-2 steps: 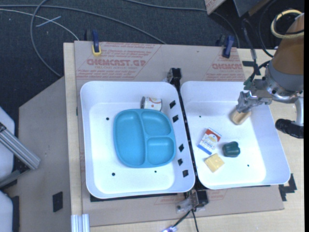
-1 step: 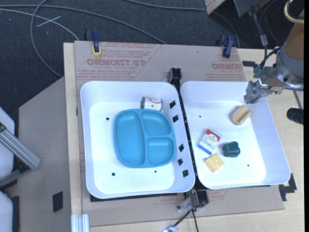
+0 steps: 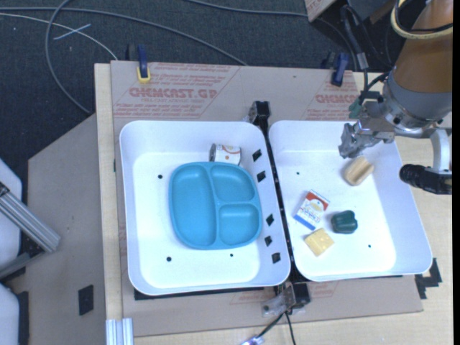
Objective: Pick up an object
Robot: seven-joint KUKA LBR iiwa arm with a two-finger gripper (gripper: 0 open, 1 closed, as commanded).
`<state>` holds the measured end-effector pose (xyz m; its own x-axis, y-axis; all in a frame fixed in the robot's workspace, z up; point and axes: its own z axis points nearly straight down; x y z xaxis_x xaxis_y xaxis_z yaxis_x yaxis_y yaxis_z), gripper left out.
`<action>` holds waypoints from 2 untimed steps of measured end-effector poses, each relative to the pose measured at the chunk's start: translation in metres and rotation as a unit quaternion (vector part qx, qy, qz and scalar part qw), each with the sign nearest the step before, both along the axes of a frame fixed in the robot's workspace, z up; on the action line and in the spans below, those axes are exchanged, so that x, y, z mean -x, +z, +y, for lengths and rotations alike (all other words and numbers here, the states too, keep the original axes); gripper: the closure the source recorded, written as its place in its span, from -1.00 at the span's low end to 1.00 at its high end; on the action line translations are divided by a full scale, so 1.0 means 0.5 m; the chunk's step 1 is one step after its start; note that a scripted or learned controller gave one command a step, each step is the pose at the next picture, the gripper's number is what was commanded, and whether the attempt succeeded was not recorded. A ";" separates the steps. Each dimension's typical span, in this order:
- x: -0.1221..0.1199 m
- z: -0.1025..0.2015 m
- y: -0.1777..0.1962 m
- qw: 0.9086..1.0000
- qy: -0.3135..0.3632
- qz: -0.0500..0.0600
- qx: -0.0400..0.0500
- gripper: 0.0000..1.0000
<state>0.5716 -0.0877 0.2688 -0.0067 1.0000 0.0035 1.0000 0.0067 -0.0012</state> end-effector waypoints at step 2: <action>0.031 0.211 -0.034 1.000 -0.001 0.002 0.000 1.00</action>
<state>0.5561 0.0180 0.2517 -0.0054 1.0000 0.0033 1.0000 0.0054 -0.0043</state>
